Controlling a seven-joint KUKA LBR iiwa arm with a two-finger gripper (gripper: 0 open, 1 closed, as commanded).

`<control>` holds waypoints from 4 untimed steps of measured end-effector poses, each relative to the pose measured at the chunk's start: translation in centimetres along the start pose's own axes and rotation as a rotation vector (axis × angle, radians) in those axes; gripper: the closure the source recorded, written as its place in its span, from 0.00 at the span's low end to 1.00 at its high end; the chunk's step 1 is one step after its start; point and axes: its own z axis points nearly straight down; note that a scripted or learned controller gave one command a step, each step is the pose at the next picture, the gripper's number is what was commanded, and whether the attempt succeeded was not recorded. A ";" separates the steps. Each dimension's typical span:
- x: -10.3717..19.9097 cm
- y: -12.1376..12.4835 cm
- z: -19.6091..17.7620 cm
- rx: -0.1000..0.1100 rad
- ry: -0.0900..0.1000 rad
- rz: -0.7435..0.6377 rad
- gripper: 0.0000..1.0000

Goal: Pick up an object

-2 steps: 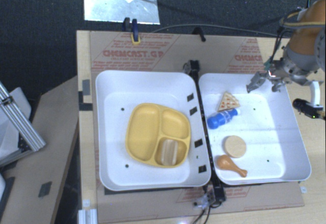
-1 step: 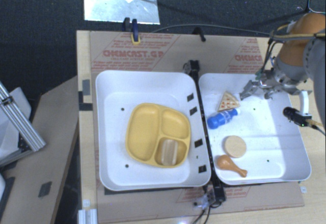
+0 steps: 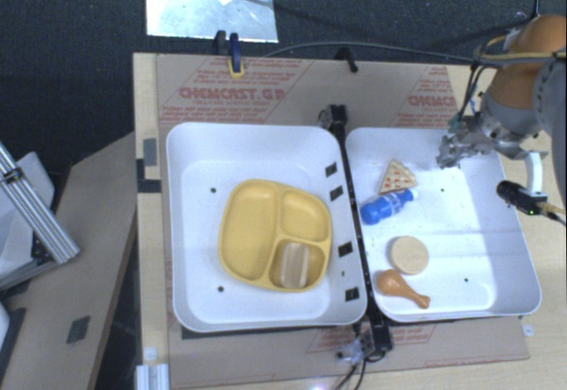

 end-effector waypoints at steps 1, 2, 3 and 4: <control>0.3 -0.5 -4.8 0.000 0.001 0.003 1.00; 1.0 -0.9 -10.9 -0.002 0.000 0.002 1.00; 1.0 -0.8 -10.0 0.003 0.001 0.002 1.00; 5.2 -3.1 -10.7 0.005 0.003 0.000 1.00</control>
